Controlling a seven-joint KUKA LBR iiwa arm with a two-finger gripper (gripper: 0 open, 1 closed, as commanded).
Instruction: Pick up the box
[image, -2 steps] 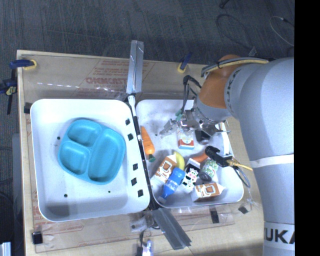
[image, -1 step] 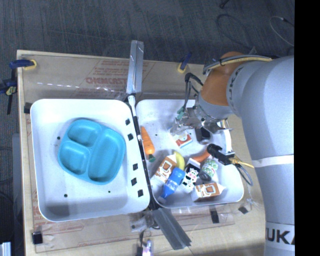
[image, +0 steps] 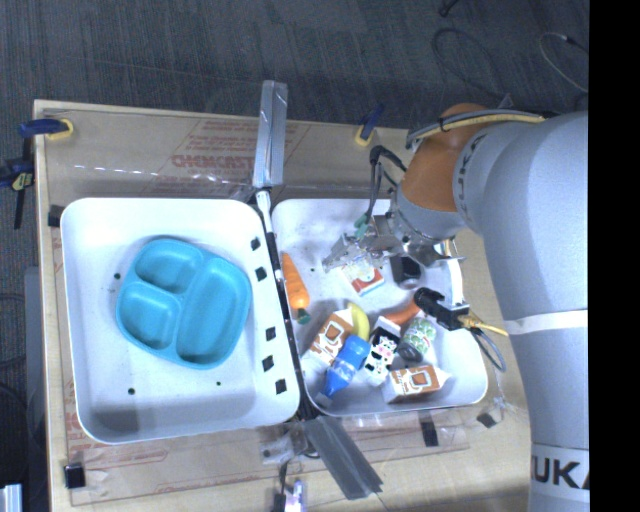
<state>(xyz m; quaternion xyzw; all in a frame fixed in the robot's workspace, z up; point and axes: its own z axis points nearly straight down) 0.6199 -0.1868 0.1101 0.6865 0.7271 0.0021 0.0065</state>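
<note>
Left bin (image: 90, 400): blue three-compartment tray (image: 185, 300), lying flat. Right bin (image: 310, 215): carrot (image: 295, 283) along left wall; brown-and-white box (image: 329, 340) just right of it, touching banana (image: 356, 322) and blue bottle (image: 344, 366); cow-print carton (image: 380, 354) beside; second brown box (image: 415, 381) near front right corner. Gripper (image: 352, 252) low over small red-and-white carton (image: 367, 281), well apart from both boxes; spread or pressed together, cannot tell.

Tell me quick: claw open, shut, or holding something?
Claw: low in the right bin, over a small red-and-white box; open or shut cannot be told.
</note>
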